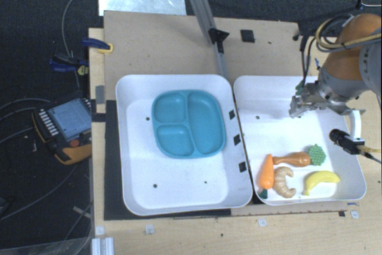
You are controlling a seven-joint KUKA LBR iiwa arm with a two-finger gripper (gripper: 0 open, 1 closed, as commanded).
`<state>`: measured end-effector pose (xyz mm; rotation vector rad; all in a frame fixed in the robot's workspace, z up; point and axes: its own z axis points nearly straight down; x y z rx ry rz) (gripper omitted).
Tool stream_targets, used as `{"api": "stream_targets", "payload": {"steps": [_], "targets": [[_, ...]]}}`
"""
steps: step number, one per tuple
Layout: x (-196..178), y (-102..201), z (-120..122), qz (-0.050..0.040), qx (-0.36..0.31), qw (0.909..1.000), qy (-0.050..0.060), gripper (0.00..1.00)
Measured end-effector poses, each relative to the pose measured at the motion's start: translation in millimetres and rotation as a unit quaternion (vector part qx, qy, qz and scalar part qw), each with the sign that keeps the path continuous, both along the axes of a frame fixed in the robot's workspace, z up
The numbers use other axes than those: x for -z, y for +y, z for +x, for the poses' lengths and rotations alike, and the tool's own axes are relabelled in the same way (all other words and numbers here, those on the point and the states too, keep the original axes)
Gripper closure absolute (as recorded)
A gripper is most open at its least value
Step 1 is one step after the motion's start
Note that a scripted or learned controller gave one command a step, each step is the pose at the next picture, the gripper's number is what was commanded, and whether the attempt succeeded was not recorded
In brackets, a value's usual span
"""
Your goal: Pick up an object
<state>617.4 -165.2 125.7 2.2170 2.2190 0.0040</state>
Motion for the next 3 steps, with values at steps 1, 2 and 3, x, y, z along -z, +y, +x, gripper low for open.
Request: {"api": "stream_targets", "payload": {"steps": [1, 2, 3], "targets": [[-46, -4, 6, -0.0002, -0.002, 1.0000, -0.001, 1.00], [-90, -4, 8, -0.0001, -0.002, 1.0000, -0.001, 1.00], [-98, 47, 3, 0.0017, -0.005, 1.0000, 0.001, 1.00]]}}
